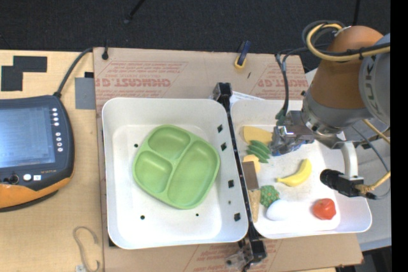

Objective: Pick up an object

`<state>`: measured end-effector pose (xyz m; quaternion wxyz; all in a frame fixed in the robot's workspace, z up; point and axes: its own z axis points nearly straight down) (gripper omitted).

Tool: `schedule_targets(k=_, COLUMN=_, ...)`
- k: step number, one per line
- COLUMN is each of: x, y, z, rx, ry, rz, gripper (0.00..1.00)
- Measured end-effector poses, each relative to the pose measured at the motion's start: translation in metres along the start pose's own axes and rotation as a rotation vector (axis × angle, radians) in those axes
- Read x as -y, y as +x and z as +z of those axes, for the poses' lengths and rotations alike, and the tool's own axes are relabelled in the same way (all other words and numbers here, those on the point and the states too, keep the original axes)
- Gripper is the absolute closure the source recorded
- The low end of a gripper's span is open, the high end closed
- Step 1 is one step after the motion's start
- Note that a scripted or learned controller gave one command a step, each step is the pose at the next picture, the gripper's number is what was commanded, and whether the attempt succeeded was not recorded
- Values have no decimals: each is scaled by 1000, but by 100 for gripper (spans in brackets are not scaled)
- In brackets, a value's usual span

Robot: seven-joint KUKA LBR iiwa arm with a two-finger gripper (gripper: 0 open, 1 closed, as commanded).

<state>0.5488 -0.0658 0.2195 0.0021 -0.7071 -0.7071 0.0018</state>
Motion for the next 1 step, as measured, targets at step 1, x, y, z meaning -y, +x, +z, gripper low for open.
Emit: schedule_targets(k=1, x=-4, y=-1, z=2, rx=1, ry=-1, rz=-1, gripper=100)
